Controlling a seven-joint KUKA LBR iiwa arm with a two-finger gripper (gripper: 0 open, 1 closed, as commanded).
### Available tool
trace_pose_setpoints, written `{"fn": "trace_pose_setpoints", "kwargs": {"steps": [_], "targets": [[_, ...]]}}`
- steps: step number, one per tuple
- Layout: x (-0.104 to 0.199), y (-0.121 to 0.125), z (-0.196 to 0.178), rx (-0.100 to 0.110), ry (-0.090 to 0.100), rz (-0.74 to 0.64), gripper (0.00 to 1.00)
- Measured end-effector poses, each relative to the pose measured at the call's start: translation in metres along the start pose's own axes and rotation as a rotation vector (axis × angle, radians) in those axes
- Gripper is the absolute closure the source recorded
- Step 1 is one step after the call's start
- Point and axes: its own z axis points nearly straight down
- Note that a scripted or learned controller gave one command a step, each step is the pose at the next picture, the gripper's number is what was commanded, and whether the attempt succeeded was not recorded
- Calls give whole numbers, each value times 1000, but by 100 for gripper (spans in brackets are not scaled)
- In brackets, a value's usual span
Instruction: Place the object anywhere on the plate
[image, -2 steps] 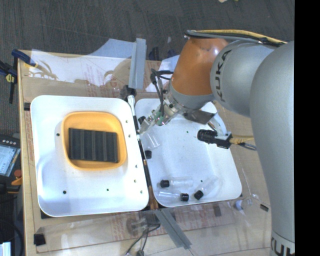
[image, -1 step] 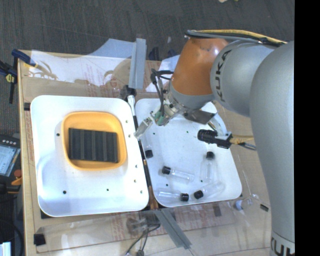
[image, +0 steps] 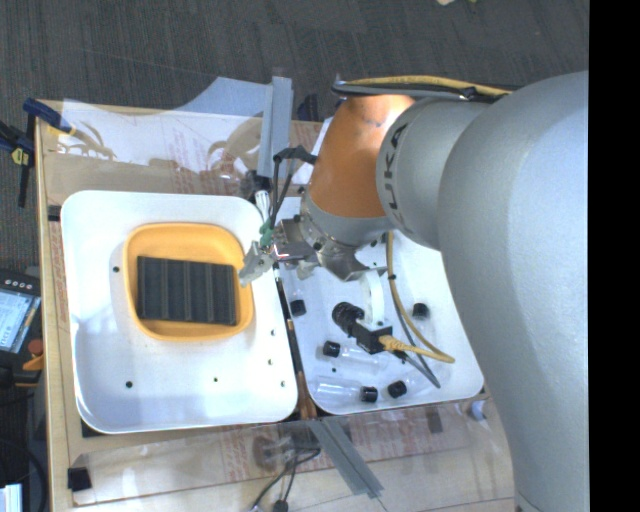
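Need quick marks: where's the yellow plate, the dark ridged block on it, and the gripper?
yellow plate (image: 185, 239): camera view, on its bare upper rim.
dark ridged block (image: 187, 291): camera view, middle of its top face.
gripper (image: 252, 266): camera view, at the fingertips by the plate's right edge.

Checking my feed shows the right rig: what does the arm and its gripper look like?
The arm is bulky, rounded and light grey, with a shiny orange band above the wrist. A yellow cable runs along its top. Dark thin wires lead to the small metallic gripper.
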Motion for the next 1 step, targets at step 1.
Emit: {"fn": "trace_pose_setpoints", "kwargs": {"steps": [1], "targets": [[94, 30, -1, -6, -3, -356, 0]]}}
